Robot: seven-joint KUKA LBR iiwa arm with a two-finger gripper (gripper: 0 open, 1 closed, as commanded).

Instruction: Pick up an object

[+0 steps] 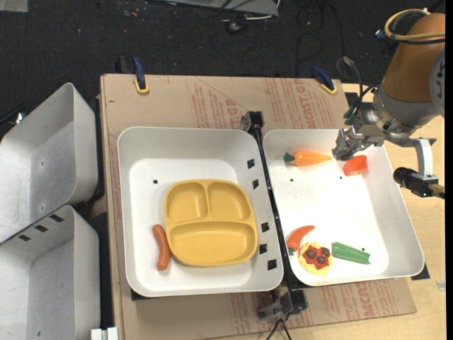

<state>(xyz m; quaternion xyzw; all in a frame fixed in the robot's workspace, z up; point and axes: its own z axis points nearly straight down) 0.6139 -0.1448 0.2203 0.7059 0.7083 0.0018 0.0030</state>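
yellow divided plate [210,222] in left bin [134,190], sausage [162,246] beside it

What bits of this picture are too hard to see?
- Gripper: dark and small in the camera view, so its grasp can't be judged.
- Red piece: the gripper overlaps its near edge; its shape is unclear.
- Pizza: toppings too small to name.
- Arm: cut off by the right edge.
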